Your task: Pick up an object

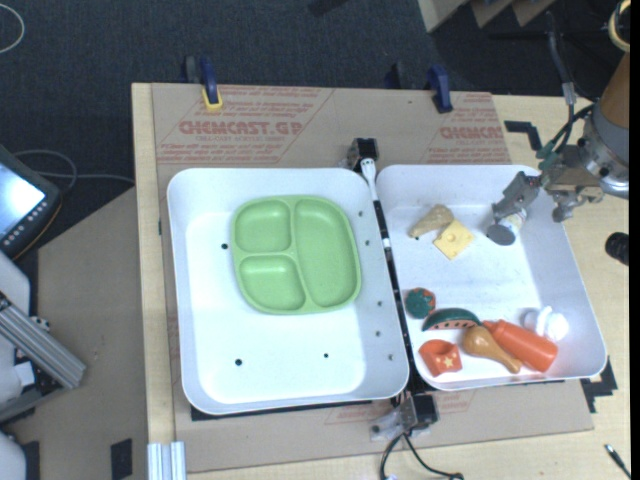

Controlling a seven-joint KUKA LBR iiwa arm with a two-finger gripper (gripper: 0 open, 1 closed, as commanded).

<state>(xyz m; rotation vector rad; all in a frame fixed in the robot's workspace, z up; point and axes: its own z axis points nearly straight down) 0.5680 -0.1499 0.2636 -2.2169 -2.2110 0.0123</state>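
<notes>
Pincer (508, 216) hangs over the upper right part of the right bin (570, 258), its grey fingers pointing down and to the left; whether they are spread or closed cannot be told from this angle, and nothing can be seen between them. Just to its left, apart from it, lie a tan lump (430, 220) and a yellow block (452, 239), touching each other. Further down the same bin sit a small round red-and-green toy (420, 301), a watermelon slice (451, 319), a red pepper piece (439, 356), a brown pear shape (484, 344), an orange carrot (525, 343) and a white piece (549, 322), crowded near the lower rim.

In the left bin (200, 368) rests a green plate (297, 254) with three compartments, lying flat.

Both bins stand side by side on a tan board (160, 168) printed with red lettering, held by blue clamps (209, 76) at its far edge. Dark carpet (150, 18) surrounds the bench.
</notes>
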